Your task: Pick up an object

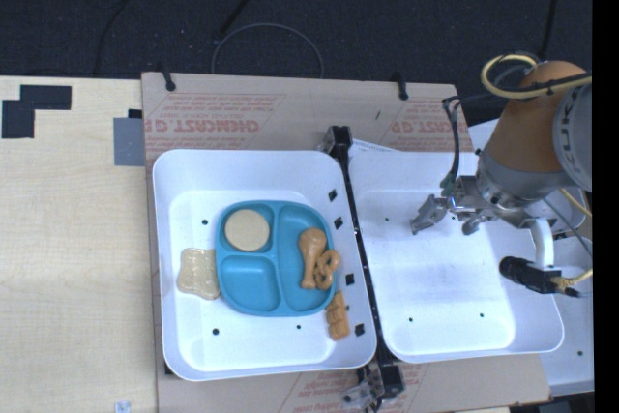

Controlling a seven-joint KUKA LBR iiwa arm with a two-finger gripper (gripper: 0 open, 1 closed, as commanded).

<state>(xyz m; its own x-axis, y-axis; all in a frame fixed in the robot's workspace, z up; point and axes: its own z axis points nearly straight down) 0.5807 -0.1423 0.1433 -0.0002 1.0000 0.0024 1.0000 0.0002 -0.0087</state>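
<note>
My gripper (445,223) hangs over the upper middle of the right bin (464,343), its fingers open with nothing between them. The objects lie in the left bin (184,179). A blue divided tray (253,290) there holds a round tan cookie (247,229) and a brown pretzel-like piece (316,258). A pale bread slice (198,273) rests just left of the tray. A small brown chunk (337,315) sits at the tray's lower right corner, close to the divider between the bins.
The grey arm with its orange band (530,126) reaches in from the right over the right bin's far edge. A black cable part (527,274) hangs by the bin's right wall. A black clamp (338,138) sits where the bins meet.
</note>
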